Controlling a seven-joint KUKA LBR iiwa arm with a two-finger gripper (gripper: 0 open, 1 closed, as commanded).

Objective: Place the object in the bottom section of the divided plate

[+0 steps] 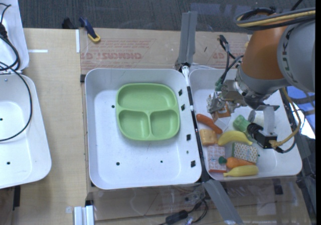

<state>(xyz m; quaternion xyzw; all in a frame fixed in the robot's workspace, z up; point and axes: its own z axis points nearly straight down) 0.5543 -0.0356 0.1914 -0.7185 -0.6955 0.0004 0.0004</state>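
The gripper point(217, 104) hangs low over the right bin point(291, 166), apparently hunting among glossy plastic food (a curved banana point(233, 137), a tapered carrot point(208, 122)), its grasp impossible to judge, while the smooth green divided plate point(148, 110) waits in the left bin point(100, 159).

The light is bright and even, like from lamps above. The white bin point(100, 134) shines a little. Shadows are soft and small. Everything looks a bit grainy, not very sharp.
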